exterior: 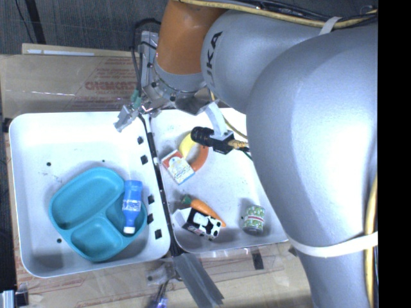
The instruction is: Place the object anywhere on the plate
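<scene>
Up near the far rim of the left bin (26, 191), the gripper (128, 115) hangs at the divider between the two bins, nothing visibly between its tips; from where I stand I cannot tell its opening. A blue bottle (131, 205) lies on the right edge of the blue divided plate (90, 213). A toy carrot (205, 207), a cow figure (204, 223) and a small can (254, 218) sit in the right bin (270, 236).
</scene>
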Robot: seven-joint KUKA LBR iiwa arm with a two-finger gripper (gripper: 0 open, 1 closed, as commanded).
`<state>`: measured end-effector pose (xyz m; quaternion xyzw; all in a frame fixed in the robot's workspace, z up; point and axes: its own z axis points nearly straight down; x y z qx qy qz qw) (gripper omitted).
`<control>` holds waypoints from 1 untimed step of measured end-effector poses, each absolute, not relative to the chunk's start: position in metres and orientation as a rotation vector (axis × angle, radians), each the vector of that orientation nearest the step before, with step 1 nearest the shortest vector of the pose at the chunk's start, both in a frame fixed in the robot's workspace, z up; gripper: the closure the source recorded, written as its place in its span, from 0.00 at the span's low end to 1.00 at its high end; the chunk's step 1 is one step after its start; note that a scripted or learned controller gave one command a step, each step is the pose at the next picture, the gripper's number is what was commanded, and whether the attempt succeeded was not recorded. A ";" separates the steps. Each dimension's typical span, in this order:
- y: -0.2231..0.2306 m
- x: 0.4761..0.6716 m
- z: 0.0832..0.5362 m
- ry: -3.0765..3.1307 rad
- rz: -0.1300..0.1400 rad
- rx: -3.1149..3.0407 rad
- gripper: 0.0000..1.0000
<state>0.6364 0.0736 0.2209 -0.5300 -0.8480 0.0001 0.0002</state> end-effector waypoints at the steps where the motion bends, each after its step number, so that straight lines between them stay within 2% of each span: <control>1: 0.082 0.559 0.191 -2.641 0.006 -1.694 0.00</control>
